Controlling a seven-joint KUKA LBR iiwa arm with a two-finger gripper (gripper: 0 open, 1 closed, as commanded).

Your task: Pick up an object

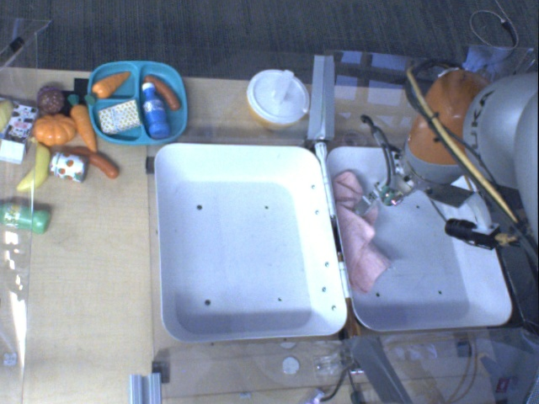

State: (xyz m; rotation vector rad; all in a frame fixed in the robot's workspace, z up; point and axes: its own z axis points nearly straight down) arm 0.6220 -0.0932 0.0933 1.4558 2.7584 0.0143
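Reaching in from the right of the frame, my grey arm with its orange band (pixel 442 112) comes down over the right-hand shallow white bin (pixel 446 297), and my hand (pixel 383 196) sits low at that bin's upper left part. It is right at the upper edge of the crumpled pink cloth (pixel 358 234), which lies along the bin's left wall, running from near the top down to the middle. Whether my hand is spread or closed, and whether any cloth is pinched in it, I cannot tell at this angle.

Left of that, the larger shallow white bin (pixel 244 242) fills the centre of the frame. On the wooden tabletop (pixel 84 293) at upper left is a blue divided plate (pixel 137 103) holding toy food, with more toy food scattered just left of it: a small orange pumpkin (pixel 55 130), a yellow banana (pixel 35 168), a green can (pixel 24 218). A round white lidded cup (pixel 278 97) stands at the top centre. Any labels are too small to read.
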